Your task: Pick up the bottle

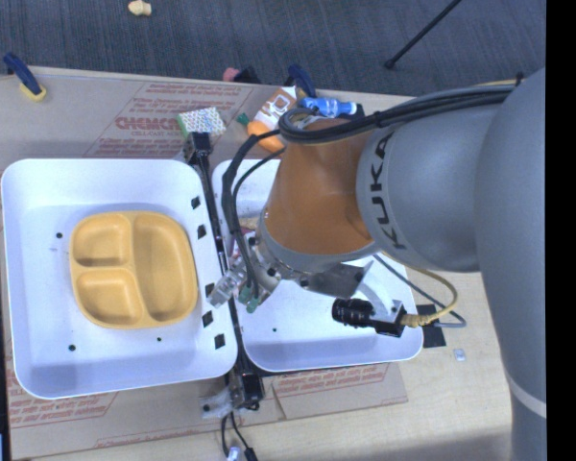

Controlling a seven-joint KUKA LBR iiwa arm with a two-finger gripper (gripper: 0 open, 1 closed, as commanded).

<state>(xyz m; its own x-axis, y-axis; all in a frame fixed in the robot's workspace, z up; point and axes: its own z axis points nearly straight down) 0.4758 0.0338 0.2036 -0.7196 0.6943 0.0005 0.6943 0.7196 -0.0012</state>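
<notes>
My gripper hangs low over the left edge of the right bin, close to the divider between the two bins. A small greenish bit shows at its tip; I cannot make out what it is. The grey arm with its orange band covers most of the right bin. An orange and white object, possibly the bottle, lies at the bin's far edge, partly hidden behind the arm and well apart from the gripper.
A yellow three-part plate lies in the left bin. A small green and white packet and a blue clamp sit at the back. Black cables trail over the right bin.
</notes>
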